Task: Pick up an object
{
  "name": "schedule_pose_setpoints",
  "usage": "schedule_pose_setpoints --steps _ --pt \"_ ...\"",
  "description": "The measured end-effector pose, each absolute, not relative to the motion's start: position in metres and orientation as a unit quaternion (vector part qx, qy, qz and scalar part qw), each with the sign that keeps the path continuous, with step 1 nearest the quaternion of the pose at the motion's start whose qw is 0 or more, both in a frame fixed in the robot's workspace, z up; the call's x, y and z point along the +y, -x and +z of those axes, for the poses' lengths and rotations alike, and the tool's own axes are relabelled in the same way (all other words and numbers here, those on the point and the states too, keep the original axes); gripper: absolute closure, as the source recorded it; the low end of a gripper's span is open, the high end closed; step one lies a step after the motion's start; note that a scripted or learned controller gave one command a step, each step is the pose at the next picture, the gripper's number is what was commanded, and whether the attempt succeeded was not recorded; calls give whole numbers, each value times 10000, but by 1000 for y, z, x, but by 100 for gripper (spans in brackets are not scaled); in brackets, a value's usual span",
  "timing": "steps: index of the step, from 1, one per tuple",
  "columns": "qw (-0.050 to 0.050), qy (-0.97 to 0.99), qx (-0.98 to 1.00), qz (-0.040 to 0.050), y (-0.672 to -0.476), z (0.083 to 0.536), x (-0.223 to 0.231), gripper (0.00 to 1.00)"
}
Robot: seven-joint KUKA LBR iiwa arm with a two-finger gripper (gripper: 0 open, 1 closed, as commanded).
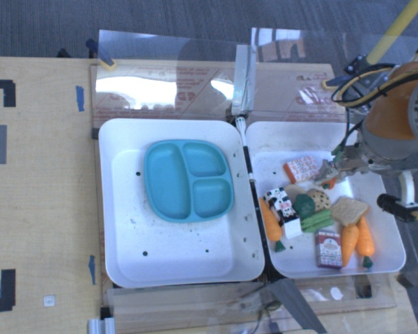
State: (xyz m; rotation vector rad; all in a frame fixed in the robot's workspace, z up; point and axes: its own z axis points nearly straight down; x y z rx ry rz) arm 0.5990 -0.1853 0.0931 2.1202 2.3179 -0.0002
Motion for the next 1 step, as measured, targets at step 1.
schedule_pose_setpoints --steps 1 --pt "-2 -7443 6679 5 -603 207 -118 100"
